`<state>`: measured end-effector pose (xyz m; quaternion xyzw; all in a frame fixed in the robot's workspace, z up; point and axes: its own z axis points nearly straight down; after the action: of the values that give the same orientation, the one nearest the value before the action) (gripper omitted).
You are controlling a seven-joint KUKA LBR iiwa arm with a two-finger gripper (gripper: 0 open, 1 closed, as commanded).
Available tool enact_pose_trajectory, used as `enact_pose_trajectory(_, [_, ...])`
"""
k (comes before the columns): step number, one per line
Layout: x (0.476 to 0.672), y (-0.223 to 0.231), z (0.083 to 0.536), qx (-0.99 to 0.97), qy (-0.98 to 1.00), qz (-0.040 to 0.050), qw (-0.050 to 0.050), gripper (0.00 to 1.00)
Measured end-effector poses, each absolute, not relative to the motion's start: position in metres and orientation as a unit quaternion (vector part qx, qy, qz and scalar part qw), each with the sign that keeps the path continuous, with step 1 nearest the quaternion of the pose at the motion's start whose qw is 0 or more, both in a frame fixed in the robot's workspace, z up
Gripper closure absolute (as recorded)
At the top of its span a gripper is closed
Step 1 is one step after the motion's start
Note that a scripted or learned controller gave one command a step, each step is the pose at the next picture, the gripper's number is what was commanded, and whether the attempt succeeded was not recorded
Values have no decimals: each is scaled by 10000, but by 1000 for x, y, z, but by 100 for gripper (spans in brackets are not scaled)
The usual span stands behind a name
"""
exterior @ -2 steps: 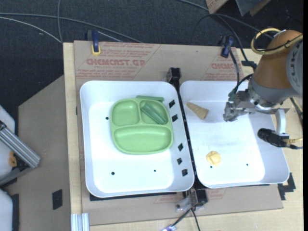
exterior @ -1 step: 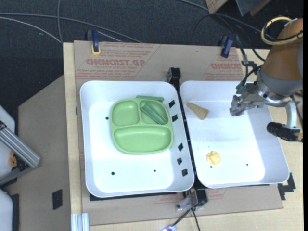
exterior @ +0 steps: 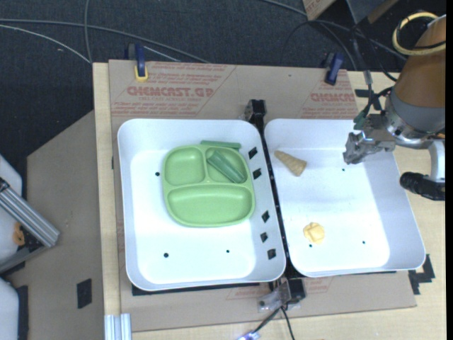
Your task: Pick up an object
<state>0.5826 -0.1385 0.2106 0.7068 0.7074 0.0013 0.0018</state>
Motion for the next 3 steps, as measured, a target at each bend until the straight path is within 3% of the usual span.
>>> enact_pose_trajectory(2, [554,-44,228,7055,7088,0,-21,100])
enact_pose_trajectory(3, [556,15,227,7046,7097,8,-15,100])
